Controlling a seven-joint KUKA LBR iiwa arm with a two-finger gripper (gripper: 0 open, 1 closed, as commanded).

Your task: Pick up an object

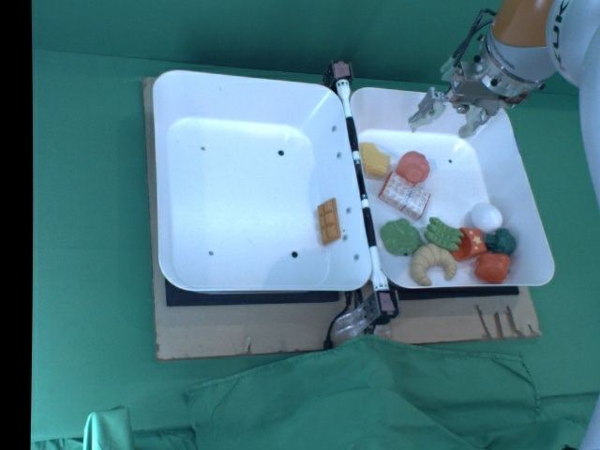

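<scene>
My gripper (446, 116) hangs open over the back of the right bin (525, 181), nothing between its fingers. Below it in that bin lie a yellow block (375, 160), a red round piece (412, 167) and a clear packet with red print (405, 196). Nearer the front are a green leafy piece (401, 238), a green ridged piece (442, 233), a croissant (432, 264), a white egg (485, 217), a red piece with a star (469, 243), a dark green piece (502, 242) and an orange-red piece (492, 267). An orange waffle bar (327, 220) lies in the left bin (187, 101).
A rod with a black and white pattern (361, 190) runs between the two bins. Both bins rest on a cardboard sheet (244, 331) over green cloth. A folded green cloth (375, 392) lies at the front.
</scene>
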